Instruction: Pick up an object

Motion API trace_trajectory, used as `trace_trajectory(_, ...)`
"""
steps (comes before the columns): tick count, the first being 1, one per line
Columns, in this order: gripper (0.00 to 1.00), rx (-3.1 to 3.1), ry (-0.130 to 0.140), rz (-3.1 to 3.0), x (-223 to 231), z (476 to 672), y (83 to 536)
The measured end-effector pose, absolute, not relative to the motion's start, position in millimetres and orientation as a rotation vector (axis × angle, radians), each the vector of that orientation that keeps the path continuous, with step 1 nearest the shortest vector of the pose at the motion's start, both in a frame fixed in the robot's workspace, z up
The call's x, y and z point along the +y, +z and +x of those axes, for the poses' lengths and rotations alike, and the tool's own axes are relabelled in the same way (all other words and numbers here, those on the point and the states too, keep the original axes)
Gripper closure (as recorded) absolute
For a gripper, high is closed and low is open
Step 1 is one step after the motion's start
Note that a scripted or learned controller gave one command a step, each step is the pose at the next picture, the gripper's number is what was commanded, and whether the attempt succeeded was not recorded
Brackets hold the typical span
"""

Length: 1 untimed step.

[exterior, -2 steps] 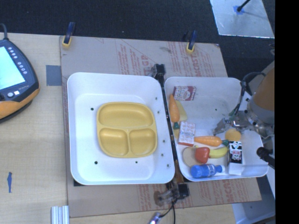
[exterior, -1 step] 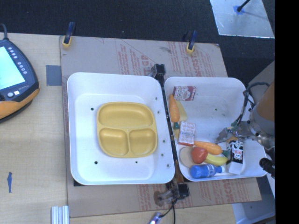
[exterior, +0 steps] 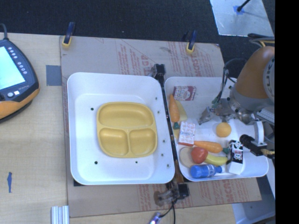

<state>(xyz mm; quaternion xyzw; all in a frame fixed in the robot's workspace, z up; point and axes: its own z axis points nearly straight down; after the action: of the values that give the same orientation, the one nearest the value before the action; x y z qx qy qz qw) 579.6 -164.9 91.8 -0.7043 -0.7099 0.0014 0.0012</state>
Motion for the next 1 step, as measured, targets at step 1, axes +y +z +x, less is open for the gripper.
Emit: trace_trajectory(1, 0.0, -2.225, 0.002, -2.216, -211.6, 656.4, 92.1)
